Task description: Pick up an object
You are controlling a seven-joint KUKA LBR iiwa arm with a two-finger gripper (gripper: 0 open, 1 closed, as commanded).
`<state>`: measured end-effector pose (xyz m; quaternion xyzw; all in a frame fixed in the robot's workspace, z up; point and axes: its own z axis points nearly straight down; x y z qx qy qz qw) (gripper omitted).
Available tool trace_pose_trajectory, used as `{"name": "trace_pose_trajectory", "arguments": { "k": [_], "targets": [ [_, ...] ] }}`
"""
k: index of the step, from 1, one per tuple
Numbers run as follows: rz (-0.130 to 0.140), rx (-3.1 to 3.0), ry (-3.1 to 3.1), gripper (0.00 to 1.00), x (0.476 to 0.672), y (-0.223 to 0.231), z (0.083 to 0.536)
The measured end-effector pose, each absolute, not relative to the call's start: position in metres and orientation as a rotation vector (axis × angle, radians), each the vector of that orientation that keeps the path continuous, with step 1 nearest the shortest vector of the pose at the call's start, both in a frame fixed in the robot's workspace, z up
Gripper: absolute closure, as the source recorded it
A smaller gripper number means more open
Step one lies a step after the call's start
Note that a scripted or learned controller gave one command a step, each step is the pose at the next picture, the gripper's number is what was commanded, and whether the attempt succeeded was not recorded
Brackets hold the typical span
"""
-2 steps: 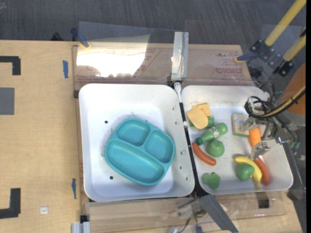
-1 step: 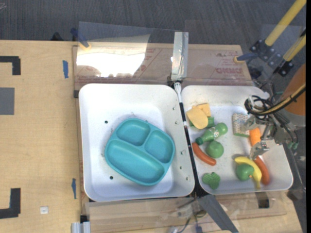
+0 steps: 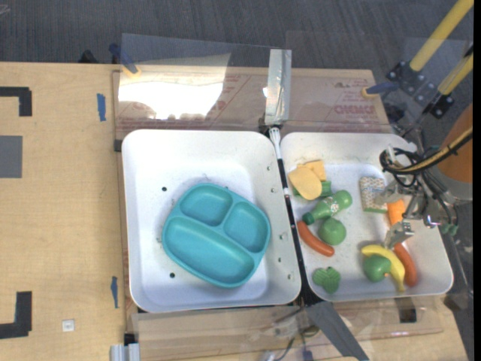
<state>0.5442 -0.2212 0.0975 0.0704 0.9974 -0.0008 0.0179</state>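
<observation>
The gripper (image 3: 400, 230) sits low over the right part of the right bin (image 3: 443, 280), at the end of the arm (image 3: 458, 164) entering from the right edge. Black and yellow cables loop above the wrist. Metallic finger parts show near the orange carrot, but it cannot be told whether the gripper is open, closed, or gripping anything.

Objects nearest the gripper:
- An orange carrot (image 3: 395, 211) lies just at the gripper's upper side, touching or nearly touching it.
- A red-orange sausage (image 3: 406, 262) lies just below the gripper, angled toward the bin's lower right corner.
- A yellow banana (image 3: 388, 262) lies beside that sausage, curving over a green pepper (image 3: 375, 268).
- A pale speckled block (image 3: 371, 192) lies to the upper left of the gripper, near it.

Objects farther left in the same bin:
- A green round fruit (image 3: 332, 232) and a green cucumber (image 3: 328, 204) lie near the bin's middle.
- A second red sausage (image 3: 316, 239) lies along the left wall.
- A green broccoli piece (image 3: 327, 278) lies near the lower left corner.
- A yellow cheese wedge (image 3: 308, 179) lies toward the upper left.

The left bin (image 3: 150, 156) holds a teal divided plate (image 3: 216, 234), well apart from the gripper. Both bins rest on a wooden bench (image 3: 52, 201).
</observation>
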Motion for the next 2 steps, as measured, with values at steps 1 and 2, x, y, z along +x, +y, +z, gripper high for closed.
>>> {"name": "trace_pose_trajectory", "arguments": {
  "k": [1,2],
  "targets": [
    [-0.008,0.217,3.093,1.00,0.5462,-0.2221,0.1076],
    [-0.008,0.217,3.095,0.00,0.5454,-0.2218,0.1063]
  ]
}}
